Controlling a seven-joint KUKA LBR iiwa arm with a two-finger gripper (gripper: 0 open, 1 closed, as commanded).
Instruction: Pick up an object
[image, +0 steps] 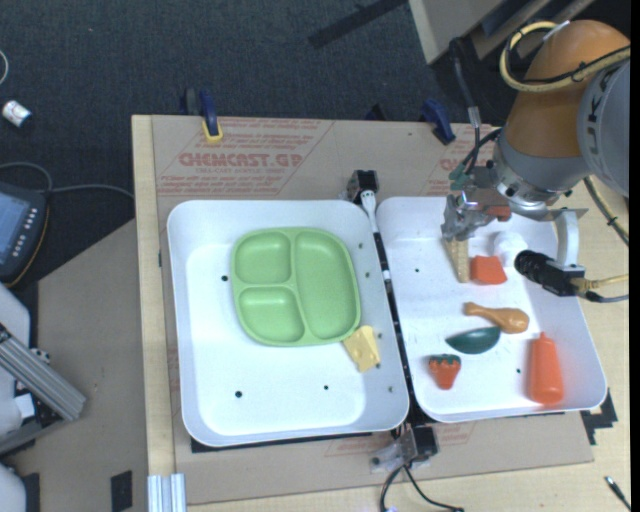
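Toy food pieces lie in the right bin (590, 385); the tool (460, 228) hangs over that bin's upper part, just above a pale cone-shaped piece (459, 260), the likely target. Whether the tool is clenched or released cannot be told from this angle, and nothing is visibly held.

Judging by its look, the cone is light, stiff plastic, smooth enough to slip; gripping across its wider upper part seems safest.

Counted in the right bin are six pieces: the pale cone, one orange-red block (488, 269) touching or just beside it, one tan drumstick (497, 317), one dark green leaf shape (473, 341), one small red strawberry (446, 371), and one orange bottle (545, 369).

Over in the left bin (200, 400) are two things: one green divided plate (296, 286) and one yellow wedge (363, 348) at the plate's lower right corner. Both bins sit side by side on the surface (150, 160).
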